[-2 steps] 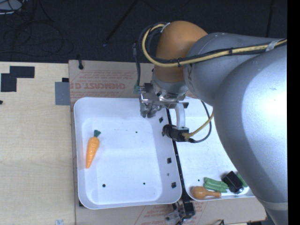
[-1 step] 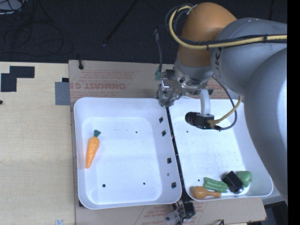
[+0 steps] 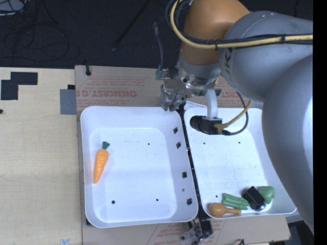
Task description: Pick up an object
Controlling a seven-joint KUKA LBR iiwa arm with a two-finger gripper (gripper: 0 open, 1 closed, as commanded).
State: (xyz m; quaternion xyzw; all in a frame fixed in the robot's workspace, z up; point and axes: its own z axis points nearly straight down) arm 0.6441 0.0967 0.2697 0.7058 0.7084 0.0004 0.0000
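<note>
At the bins' far edge the gripper hovers, finger state unclear — nothing picked; toy carrot untouched.

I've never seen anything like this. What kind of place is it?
Probably a robotics lab test bench: a big grey arm reaches over two white bins, holding toy food such as a carrot, with loose cables behind.
</note>
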